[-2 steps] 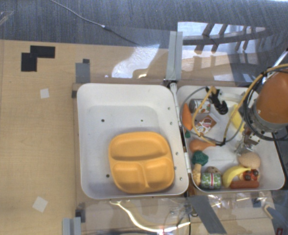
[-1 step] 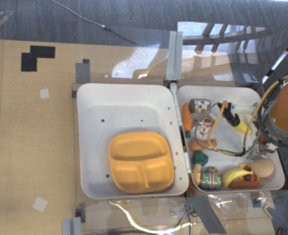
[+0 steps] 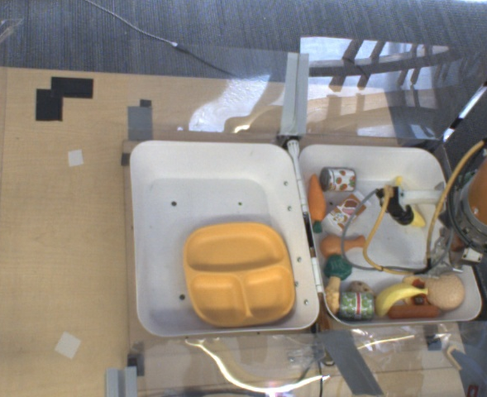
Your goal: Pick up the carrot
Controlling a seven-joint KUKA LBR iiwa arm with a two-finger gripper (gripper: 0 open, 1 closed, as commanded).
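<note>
Camera view shows you the carrot (image 3: 316, 198) in the right bin (image 3: 426, 157). It lies along that bin's left wall, close to the wall that divides the two bins, with its length running from the far side to the near side. Nothing lies on it and nothing grips it.

Just beside the carrot, toward the arm and a little farther from the camera, a small can (image 3: 337, 179) lies on its side. Also beside the carrot, but nearer to the camera, is a small white and red carton (image 3: 343, 214). Below the carrot, toward the camera, you see a green object (image 3: 337, 266) and then a second can (image 3: 355, 301) with a green label. Farther from the carrot, in the near corner on the arm's side, a banana (image 3: 396, 296) touches a tan ball (image 3: 448, 290). A yellow cable (image 3: 374, 234) loops over the floor of the bin, between the carrot and the arm.

On the other side of the carrot, across the dividing wall, the left bin (image 3: 144, 222) holds a yellow divided plate (image 3: 239, 273). Both bins stand on the wooden tabletop (image 3: 53, 263).

The arm (image 3: 484, 197) is well apart from the carrot, over the opposite wall of the right bin. The tool (image 3: 443, 257) is in shadow under the arm, so you cannot tell if it is apart or together. It is not near the carrot.
</note>
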